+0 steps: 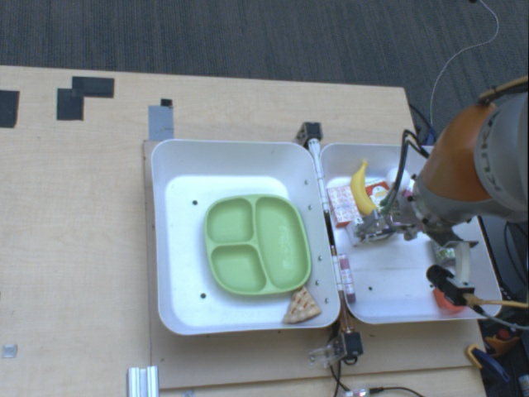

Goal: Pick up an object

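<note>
My gripper (pixel 374 228) is low in the right bin (pixel 397 292), near its left side. Just beyond it lies a yellow banana (pixel 360 185), and a red and white packet (pixel 340 202) rests beside the banana against the bin's left wall. The gripper is close to both, slightly nearer the front of the bin. Whether it touches either one I cannot tell. A small orange-red object (pixel 450 302) sits at the bin's front right corner, partly hidden by the arm.
The left bin (pixel 178 222) holds a green divided plate (pixel 257 245) and a toy pizza slice (pixel 302 306) at its front right corner. The grey and orange arm (pixel 471 160) covers the right bin's right side.
</note>
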You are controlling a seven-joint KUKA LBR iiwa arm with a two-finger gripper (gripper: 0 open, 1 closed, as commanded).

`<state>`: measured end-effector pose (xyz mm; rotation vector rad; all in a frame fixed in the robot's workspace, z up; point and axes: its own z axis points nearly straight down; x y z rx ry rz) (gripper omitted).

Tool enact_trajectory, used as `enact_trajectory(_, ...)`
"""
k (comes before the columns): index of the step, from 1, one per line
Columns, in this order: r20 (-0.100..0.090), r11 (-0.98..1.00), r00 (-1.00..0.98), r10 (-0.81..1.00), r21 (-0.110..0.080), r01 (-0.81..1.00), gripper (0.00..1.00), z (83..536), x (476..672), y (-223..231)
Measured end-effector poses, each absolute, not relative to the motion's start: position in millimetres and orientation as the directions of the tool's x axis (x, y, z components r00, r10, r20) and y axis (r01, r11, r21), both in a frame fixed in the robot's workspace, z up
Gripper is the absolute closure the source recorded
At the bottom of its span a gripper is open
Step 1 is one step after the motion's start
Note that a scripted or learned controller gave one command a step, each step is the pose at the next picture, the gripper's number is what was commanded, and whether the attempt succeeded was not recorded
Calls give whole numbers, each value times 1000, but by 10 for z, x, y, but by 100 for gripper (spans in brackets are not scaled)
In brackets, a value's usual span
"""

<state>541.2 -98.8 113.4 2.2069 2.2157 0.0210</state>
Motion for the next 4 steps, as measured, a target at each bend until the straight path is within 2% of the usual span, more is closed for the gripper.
enact_trajectory(1,-3,3,-3,1000,32,999,0,1097,5290,-962)
enact_trajectory(3,-4,2,-2,1000,34,999,0,1080,5227,-953)
enact_trajectory(4,0,4,-4,1000,3,1000,0,965,5122,-936)
